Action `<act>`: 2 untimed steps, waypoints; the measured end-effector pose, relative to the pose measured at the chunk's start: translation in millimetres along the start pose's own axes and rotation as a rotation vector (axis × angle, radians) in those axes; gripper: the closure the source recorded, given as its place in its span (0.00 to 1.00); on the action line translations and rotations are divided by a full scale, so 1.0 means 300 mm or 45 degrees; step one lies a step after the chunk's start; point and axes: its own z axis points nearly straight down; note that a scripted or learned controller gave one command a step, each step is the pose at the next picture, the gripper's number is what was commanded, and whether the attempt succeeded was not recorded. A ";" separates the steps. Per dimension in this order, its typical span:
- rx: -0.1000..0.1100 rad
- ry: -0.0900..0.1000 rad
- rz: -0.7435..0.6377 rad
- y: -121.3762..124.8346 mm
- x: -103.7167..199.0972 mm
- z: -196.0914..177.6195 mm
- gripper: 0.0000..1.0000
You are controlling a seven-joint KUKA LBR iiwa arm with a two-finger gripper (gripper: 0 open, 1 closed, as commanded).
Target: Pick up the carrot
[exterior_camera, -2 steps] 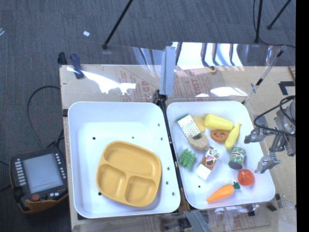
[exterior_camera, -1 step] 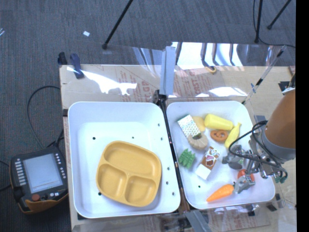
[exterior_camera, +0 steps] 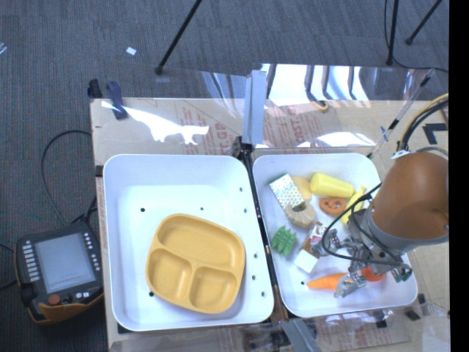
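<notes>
Leftmost, a teach pendant [exterior_camera: 60, 270] lies on the dark carpet beside the desk [exterior_camera: 176, 127]. Next comes the left bin [exterior_camera: 124, 174], carrying a yellow divided tray [exterior_camera: 196, 262]. The right bin [exterior_camera: 366, 160] is crowded: a green leafy piece [exterior_camera: 283, 239], a patterned block [exterior_camera: 286, 190], a yellow item [exterior_camera: 331, 185] and a round slice [exterior_camera: 333, 204] sit in its far half. The carrot [exterior_camera: 325, 281] lies flat near the bin's near wall, tip pointing left. The pincer [exterior_camera: 357, 281] sits just right of the carrot's thick end, low over the bin; whether it is spread or pressed together I cannot tell, with cables and the wrist over it. The likely trouble: the carrot is smooth and tapered, so a grip at its end may squirt it away, or catch the reddish piece [exterior_camera: 371, 274] right beside it. The desk looks like taped cardboard, with glare at its far edge.
</notes>
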 end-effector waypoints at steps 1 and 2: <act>0.012 -0.015 0.177 0.042 -0.052 0.029 0.00; 0.016 -0.022 0.219 0.081 -0.051 0.029 0.00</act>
